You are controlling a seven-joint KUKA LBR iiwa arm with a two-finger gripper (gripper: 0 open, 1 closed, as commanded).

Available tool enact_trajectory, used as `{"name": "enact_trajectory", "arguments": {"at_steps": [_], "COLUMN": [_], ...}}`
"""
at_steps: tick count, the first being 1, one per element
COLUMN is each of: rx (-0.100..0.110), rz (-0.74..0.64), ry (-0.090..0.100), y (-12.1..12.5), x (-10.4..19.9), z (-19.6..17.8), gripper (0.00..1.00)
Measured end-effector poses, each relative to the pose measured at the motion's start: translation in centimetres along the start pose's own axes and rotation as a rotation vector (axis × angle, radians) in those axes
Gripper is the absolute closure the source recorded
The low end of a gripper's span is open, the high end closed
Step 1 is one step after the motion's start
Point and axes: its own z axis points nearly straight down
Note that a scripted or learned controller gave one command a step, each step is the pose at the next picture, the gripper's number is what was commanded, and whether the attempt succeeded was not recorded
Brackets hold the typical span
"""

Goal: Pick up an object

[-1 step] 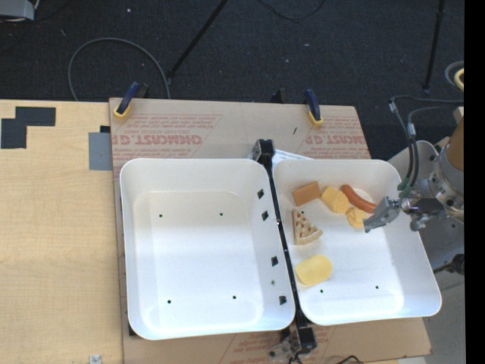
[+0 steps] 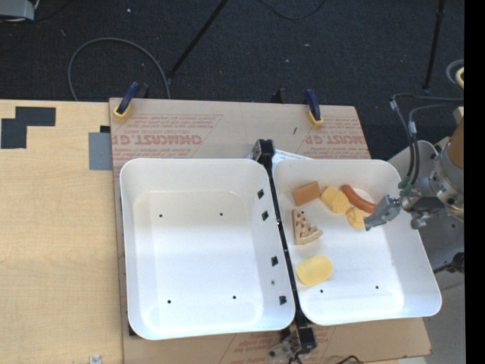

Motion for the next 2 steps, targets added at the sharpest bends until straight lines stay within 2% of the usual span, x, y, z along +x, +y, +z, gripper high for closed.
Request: {"name": "enact_trajectory", "arguments": {"at_steps": [1,2], "rx": [0.006,0.005], "rz": [-0.001,0.000], "ry": [0.001,0.001], "y": [0.0,-0.5], "x": [0.3,0.0], "z": [6.3,10.7], "gripper": [0.00,0.00]}}
